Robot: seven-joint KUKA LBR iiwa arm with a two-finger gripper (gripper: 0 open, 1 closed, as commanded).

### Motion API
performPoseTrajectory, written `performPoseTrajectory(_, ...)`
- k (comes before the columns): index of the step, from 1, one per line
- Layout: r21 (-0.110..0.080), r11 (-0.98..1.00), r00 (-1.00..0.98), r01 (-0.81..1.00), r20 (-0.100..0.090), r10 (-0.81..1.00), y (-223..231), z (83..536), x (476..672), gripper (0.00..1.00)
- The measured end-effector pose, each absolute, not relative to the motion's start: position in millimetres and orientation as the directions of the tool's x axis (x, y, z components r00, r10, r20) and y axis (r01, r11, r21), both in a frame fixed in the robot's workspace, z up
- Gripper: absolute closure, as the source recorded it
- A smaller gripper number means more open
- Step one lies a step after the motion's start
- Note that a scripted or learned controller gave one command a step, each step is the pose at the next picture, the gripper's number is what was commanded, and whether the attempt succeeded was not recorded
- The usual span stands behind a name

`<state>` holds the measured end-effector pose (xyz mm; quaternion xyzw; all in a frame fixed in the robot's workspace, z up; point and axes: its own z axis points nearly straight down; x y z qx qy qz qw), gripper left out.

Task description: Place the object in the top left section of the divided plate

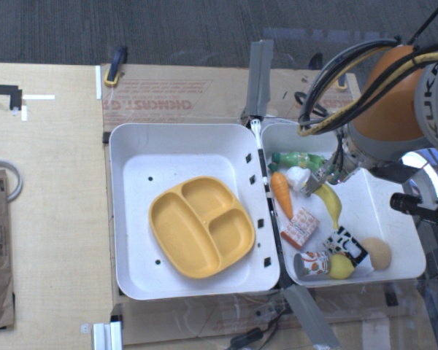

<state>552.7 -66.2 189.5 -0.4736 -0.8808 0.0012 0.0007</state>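
A yellow divided plate (202, 226) with three sections lies in the left bin (131, 188); nothing is on it. My gripper (330, 172) is down in the right bin (401, 217), at the upper end of a yellow banana (331, 203). It sits between a green bottle (296, 158) and a white object (299, 177). The arm's orange band and cables cover the bin's back right part.
The right bin also holds an orange carrot (280, 194), a red and white box (300, 228), a can (311, 264), a lemon (341, 267), a black and white packet (348, 245) and a tan egg-shaped object (379, 254). A raised divider separates the bins.
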Motion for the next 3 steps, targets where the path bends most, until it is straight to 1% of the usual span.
performPoseTrajectory(1,-0.005,0.224,-0.224,0.975,-0.002,0.975,23.3,188.8,561.2,1.0)
performPoseTrajectory(2,-0.005,0.223,-0.223,0.975,-0.002,0.975,23.2,188.9,561.3,0.0)
performPoseTrajectory(3,-0.006,0.152,-0.152,0.988,-0.002,0.988,81.6,188.7,501.7,0.0)
